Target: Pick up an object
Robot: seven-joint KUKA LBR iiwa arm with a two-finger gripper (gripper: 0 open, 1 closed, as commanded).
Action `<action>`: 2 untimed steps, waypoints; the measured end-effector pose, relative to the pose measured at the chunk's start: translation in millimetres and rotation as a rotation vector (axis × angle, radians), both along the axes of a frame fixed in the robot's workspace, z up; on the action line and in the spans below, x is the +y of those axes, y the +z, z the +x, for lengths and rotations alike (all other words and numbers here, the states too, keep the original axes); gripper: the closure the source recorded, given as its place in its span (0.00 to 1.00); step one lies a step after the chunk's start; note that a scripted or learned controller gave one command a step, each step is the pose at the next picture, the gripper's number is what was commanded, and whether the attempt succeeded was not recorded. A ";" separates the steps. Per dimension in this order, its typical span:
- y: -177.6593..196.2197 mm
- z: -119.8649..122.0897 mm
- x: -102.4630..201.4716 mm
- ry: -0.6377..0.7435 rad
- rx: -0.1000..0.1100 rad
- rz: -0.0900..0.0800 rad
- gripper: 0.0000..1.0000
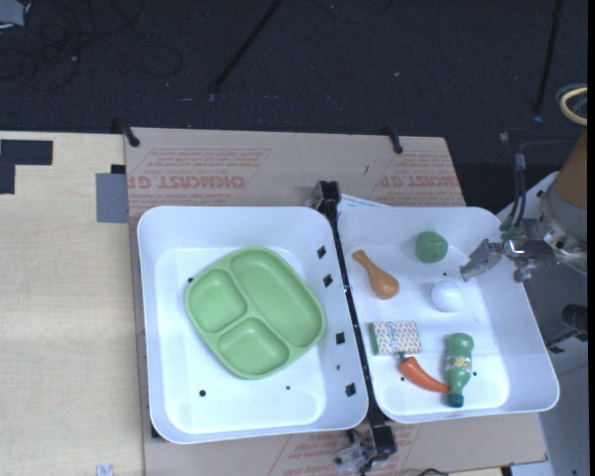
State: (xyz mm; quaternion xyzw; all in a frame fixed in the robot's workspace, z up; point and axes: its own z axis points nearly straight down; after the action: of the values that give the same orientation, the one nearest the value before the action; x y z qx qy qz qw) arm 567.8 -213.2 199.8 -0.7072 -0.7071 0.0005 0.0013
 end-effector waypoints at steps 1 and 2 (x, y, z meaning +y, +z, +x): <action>-44.9 2.5 6.3 0.002 0.003 0.001 0.00; -87.6 7.0 6.9 0.001 0.001 0.000 0.00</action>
State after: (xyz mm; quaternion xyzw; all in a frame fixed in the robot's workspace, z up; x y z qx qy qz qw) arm 574.8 -206.3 112.2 -0.7066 -0.7076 0.0008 0.0017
